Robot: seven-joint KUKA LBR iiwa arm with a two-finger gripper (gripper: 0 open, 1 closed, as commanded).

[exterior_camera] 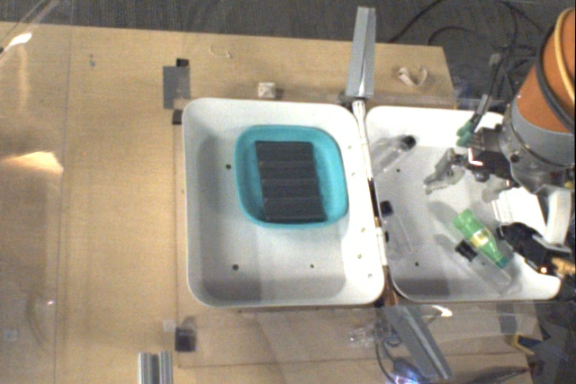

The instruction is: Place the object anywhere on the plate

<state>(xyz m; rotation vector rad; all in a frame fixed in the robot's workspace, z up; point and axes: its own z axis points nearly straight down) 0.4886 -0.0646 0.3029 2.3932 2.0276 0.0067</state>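
Gripper (pixel 447 168) over right bin (pixel 423 270), jaw state untellable; green object (pixel 477 236) near front edge; plate (pixel 335 159) apart, in left bin (pixel 211 220).

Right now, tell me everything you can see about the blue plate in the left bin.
The blue plate is a teal, squarish dish with rounded corners and a raised rim; it looks like plastic. It lies flat on the floor of the left bin, toward the bin's back and right of its middle. A dark grey ribbed rectangular block rests inside it, covering most of its base. Nothing else touches it; the gripper is over the right bin.
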